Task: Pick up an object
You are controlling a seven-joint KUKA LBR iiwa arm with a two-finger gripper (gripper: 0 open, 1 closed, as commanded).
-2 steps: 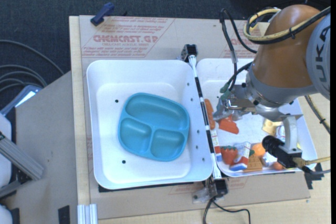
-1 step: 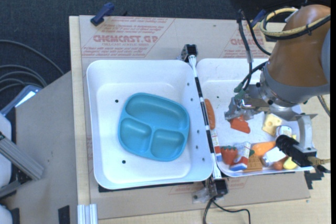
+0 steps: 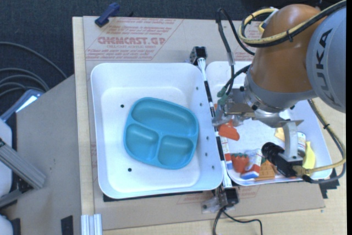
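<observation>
Orange against the white, a small piece (image 3: 229, 132) lies in the right bin (image 3: 322, 135), close to that bin's left wall and about midway between its near and far ends. My gripper (image 3: 224, 114) hangs just on the far side of it, so near that I cannot tell whether they touch, and I cannot tell whether the pincer is apart or together, as the arm (image 3: 286, 58) hides much of it from above. Nearer to me in the same bin sits a red piece (image 3: 240, 162), with a flat orange, white and blue packet (image 3: 259, 172) just to its right. A yellow piece (image 3: 308, 156) lies toward the bin's right side. The left bin (image 3: 104, 118) holds a blue divided plate (image 3: 160, 132), lying flat around its middle, well apart from the gripper.
</observation>
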